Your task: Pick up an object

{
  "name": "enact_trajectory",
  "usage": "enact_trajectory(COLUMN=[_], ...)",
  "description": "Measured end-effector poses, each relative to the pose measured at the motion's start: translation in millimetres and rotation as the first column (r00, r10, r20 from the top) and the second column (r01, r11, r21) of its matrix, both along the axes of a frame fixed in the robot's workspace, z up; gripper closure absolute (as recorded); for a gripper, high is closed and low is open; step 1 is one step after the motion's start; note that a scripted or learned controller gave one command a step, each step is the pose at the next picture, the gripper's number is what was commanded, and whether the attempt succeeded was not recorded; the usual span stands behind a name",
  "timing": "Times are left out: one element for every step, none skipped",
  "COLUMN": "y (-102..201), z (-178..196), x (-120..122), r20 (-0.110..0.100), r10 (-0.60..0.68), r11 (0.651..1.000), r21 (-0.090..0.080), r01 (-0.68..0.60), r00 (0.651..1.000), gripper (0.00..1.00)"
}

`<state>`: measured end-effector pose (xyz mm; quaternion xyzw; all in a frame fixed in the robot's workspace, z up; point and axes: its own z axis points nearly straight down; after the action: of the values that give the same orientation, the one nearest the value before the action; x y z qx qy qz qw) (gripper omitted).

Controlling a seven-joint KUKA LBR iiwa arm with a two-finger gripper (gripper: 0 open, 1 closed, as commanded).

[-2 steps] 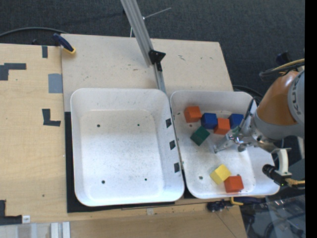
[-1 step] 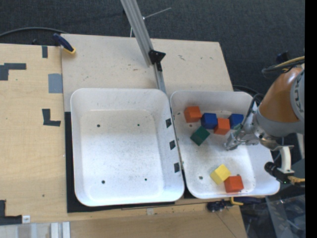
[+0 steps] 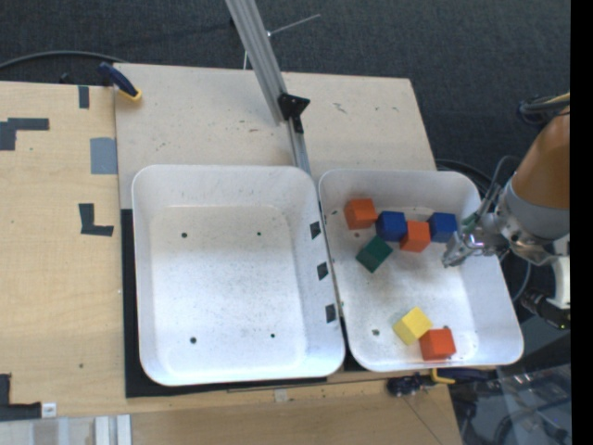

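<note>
Wooden tabletop [image 3: 222, 119], two white bins; tool [image 3: 460, 248] low inside right bin [image 3: 491, 327] beside blue cube [image 3: 443, 223], finger state unclear.

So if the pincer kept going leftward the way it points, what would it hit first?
Probably the blue cube near the right bin's far wall, just left of the pincer; its height above the cube is unclear.

A bare metal rail [image 3: 262, 49] slants down from twelve o'clock, ending in a black clamp [image 3: 293, 107]. At ten o'clock a blue-and-yellow clip [image 3: 120, 81] lies on the plywood bench [image 3: 195, 109], with grey tape [image 3: 103, 155] marks below it.
</note>
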<state>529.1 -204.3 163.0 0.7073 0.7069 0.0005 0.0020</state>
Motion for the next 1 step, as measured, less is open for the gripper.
enact_trajectory(y=[-0.7], z=[43.0], x=[-2.4], r20=[0.0], r10=[0.001], r11=[1.0], r21=[0.0], r01=[-0.001], r00=[1.0], gripper=[1.0])
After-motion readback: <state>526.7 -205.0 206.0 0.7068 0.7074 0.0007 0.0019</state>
